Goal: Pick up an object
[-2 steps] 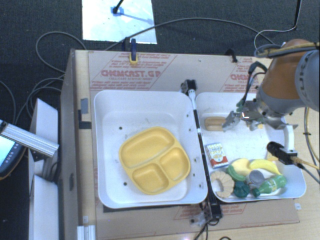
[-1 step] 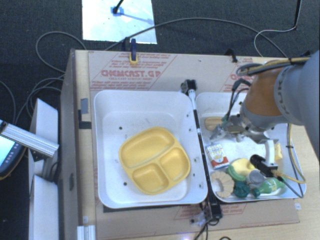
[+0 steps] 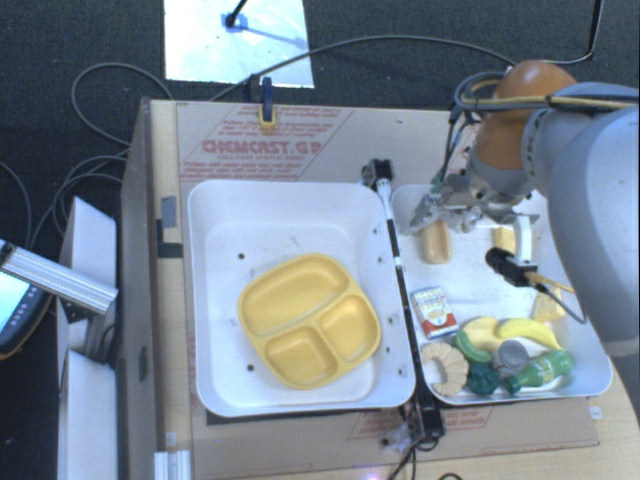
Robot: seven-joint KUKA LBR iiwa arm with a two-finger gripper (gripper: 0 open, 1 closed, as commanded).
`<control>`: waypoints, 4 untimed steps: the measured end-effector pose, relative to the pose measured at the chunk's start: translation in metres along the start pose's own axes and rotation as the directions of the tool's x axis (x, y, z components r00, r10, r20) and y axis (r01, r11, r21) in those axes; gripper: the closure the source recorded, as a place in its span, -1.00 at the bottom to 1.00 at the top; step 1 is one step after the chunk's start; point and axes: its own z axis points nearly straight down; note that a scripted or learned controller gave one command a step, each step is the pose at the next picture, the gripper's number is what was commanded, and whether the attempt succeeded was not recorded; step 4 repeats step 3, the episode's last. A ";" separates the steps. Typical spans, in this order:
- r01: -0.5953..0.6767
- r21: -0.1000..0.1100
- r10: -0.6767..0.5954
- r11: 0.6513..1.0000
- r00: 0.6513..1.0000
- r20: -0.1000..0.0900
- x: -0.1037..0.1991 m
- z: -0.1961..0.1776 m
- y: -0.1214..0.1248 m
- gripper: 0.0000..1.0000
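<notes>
My gripper (image 3: 447, 214) hangs over the far left part of the right bin (image 3: 596, 368). Just below it in the view lies a tan bread-like piece (image 3: 434, 243), close to or touching the gripper. A small red and white box (image 3: 433, 311) lies nearer the front. At the bin's front sit a round ridged cracker (image 3: 445, 366), a banana (image 3: 532, 333), a green bottle (image 3: 535, 371) and a dark green item (image 3: 483, 379). A yellow block (image 3: 504, 239) lies to the right of the gripper.
The left bin (image 3: 215, 268) holds a yellow divided plate (image 3: 310, 320). A ridge (image 3: 398, 268) separates the two bins. My grey arm (image 3: 585, 198) covers the right bin's far right side. Cables run over the dark floor behind the bench.
</notes>
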 end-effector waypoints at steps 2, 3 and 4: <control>0.003 -0.002 -0.003 1.000 1.000 0.002 0.008 -0.011 0.001 1.00; 0.001 -0.002 -0.001 1.000 1.000 -0.001 0.053 -0.102 -0.007 1.00; 0.001 -0.002 -0.001 1.000 1.000 -0.001 0.053 -0.102 -0.007 1.00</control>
